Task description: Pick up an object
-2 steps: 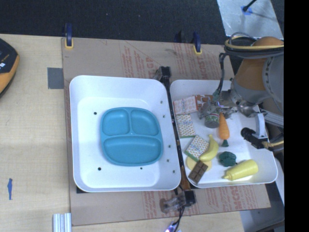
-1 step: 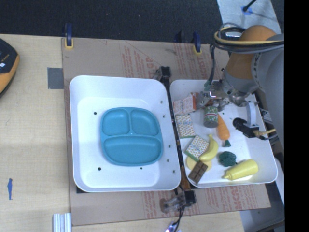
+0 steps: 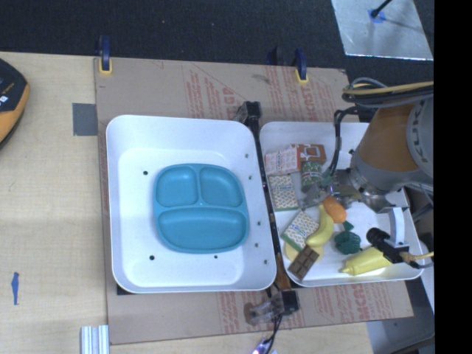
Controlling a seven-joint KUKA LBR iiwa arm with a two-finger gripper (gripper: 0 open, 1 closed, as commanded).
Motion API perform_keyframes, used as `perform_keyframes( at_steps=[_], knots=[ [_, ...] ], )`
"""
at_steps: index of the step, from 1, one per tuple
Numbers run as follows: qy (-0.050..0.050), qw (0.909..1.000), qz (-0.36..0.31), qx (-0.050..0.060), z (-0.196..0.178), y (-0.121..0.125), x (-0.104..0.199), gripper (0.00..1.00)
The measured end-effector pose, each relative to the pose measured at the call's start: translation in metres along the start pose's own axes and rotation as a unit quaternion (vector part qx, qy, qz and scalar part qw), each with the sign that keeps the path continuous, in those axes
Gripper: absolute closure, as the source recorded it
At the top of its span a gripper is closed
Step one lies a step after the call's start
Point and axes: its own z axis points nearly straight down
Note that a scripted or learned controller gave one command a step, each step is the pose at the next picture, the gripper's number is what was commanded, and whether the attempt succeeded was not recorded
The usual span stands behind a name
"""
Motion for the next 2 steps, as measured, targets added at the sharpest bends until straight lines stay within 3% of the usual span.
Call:
perform_keyframes(
  at_steps=[1, 2],
  knots=[
    [-0.001, 1.0000, -0.002, -0.003, -0.011, 0.004, -0.001, 1.00],
    [-0.001, 0.9999, -0.004, -0.011, -0.108, 0.070, 0.057, 1.00]
  ],
)
